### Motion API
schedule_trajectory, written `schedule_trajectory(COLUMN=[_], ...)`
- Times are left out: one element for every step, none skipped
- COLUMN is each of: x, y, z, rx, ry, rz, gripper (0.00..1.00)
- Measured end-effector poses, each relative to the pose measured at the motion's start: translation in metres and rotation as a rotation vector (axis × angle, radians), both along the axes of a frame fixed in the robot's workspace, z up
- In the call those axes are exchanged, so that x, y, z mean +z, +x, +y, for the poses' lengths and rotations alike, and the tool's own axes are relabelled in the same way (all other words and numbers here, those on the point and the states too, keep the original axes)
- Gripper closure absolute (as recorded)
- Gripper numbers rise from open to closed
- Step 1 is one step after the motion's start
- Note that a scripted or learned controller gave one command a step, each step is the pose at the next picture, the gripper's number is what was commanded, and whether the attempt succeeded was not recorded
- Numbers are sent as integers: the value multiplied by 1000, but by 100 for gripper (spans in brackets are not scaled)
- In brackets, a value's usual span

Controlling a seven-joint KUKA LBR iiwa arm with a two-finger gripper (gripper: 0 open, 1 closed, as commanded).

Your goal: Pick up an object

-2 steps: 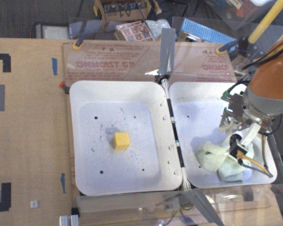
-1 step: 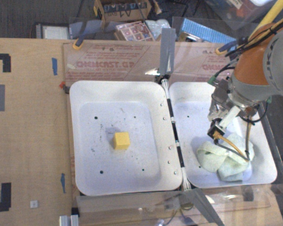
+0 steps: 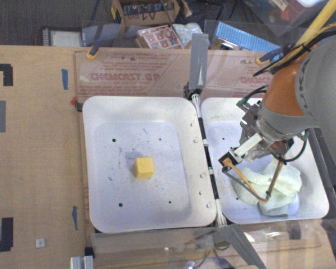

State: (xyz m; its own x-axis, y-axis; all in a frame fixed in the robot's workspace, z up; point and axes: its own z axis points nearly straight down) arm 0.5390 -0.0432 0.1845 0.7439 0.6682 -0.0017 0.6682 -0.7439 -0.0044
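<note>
Under hand (image 3: 243,178), pale cloth (image 3: 277,186).

Bench surface (image 3: 33,150) is light wood with black corner marks and blue tape strips near its left edge. A printed cardboard sheet (image 3: 134,77) lies along the far edge. Beyond it, dark floor (image 3: 45,4) holds a cardboard box (image 3: 144,5), cables and a blue corrugated panel (image 3: 241,37). Lighting is even.
</note>
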Motion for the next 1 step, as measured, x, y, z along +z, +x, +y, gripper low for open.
schedule_trajectory(x=[22], y=[-47], z=[-27], rx=[330], ry=[1], rz=[-2], gripper=[100])
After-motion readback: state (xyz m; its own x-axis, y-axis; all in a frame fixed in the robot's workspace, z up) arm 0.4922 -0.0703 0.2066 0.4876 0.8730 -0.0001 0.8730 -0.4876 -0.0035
